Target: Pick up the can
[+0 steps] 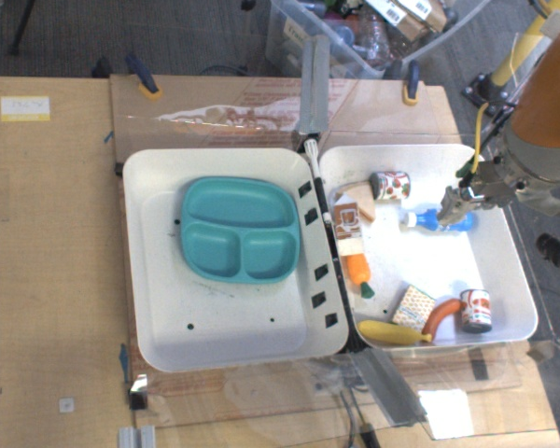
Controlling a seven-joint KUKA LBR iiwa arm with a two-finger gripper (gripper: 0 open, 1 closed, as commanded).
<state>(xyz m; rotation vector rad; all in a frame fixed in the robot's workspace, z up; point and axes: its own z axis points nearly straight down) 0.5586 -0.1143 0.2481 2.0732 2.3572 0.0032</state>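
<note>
— So, how will it handle?
— Light, stiff and slick, I'd judge. Its round wall will roll, so grip it across the middle. Whether the grey claw (462,199) is open or closed, I cannot tell. Just beside it lies a blue plastic bottle (434,218), and a little beyond that a small red-and-white metal can (389,186) on its side.
— Any other?
— An upright red-and-white can (475,310), well apart from the claw, near the white bin's rim (527,292)
</note>
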